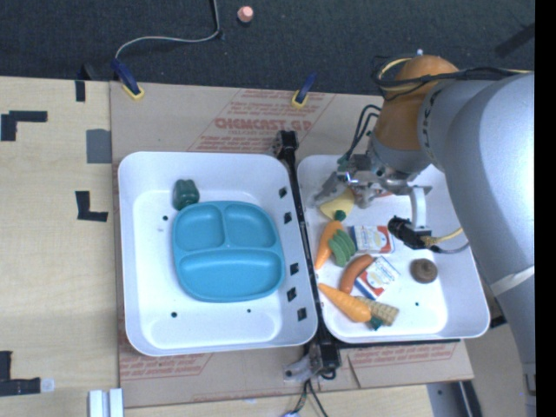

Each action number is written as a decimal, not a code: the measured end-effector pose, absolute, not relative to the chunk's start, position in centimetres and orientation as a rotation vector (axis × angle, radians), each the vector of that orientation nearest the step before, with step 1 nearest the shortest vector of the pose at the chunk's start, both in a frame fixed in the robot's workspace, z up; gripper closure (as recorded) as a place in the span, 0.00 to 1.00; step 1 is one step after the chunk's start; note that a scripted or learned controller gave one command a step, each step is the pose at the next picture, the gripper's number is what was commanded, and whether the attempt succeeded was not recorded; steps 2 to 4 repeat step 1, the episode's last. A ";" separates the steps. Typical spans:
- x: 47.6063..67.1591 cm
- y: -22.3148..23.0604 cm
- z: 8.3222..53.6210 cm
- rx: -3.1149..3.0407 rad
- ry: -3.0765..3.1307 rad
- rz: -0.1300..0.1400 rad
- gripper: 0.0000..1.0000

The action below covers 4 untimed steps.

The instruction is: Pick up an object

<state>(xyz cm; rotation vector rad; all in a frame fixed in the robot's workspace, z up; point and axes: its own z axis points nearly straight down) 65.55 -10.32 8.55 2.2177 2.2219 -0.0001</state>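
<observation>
The pincer (346, 187) hangs low over the back-left part of the right bin (452, 315); whether it is open or shut I cannot tell. A yellow piece (333, 208) lies just beneath it. Further toward the front are two carrots (325, 243) (345, 303), a green vegetable (341, 246), a sausage (354, 272) and cards (374, 238). A brown disc (424, 270) sits off to its right. Well to its left, the other bin holds a blue tray (229, 250).

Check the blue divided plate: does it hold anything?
Empty. The blue divided plate shows bare compartments; the green object sits beside it.
</observation>
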 end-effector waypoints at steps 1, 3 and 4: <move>64.7 -9.9 8.6 2.219 2.220 0.000 0.00; 64.7 -9.9 8.6 2.219 2.220 0.000 0.00; 64.7 -9.9 8.6 2.219 2.220 0.000 0.00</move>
